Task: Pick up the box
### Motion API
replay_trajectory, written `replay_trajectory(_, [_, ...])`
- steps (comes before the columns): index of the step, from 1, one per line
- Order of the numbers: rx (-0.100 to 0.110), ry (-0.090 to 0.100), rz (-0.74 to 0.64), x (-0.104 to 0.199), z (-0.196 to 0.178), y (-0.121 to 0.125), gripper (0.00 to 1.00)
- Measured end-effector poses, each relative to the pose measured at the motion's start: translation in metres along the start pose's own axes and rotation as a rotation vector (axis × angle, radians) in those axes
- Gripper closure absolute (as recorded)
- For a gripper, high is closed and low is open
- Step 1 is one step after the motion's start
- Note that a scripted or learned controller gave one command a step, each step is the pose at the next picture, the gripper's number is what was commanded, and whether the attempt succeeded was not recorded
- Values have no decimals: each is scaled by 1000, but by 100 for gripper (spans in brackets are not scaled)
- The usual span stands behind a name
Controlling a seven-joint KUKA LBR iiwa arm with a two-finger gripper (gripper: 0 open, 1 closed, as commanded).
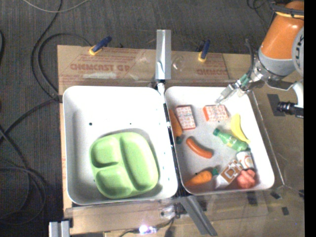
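Task barely begun: the gripper (223, 97) hangs over the right bin's (261, 132) far rim w/ nothing gripped, can't tell if jaws are spread or pressed, while the box (216, 113) lies just below it, near the banana (240, 128), unlifted.

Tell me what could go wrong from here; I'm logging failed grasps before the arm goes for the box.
1. Two similar boxes lie in the right bin: one just below the hand, another to its left. The hand could drop onto the wrong one.
2. The banana and green bottle lie close to the nearer box, so fingers might nudge or catch them.
3. The box lies flat on the bin floor, so fingers may slide off it.
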State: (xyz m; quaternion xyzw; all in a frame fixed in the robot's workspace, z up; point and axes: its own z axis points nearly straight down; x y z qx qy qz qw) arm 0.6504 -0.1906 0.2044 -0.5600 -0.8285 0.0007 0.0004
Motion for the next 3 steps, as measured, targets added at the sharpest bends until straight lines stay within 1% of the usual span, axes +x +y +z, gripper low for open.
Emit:
replay_trajectory(1, [0,0,306,39,-52,1,0])
replay_trajectory(2, [-18,-10,288,44,99,-4,0])
replay_trajectory(3, [-10,-7,368,-10,115,-7,0])
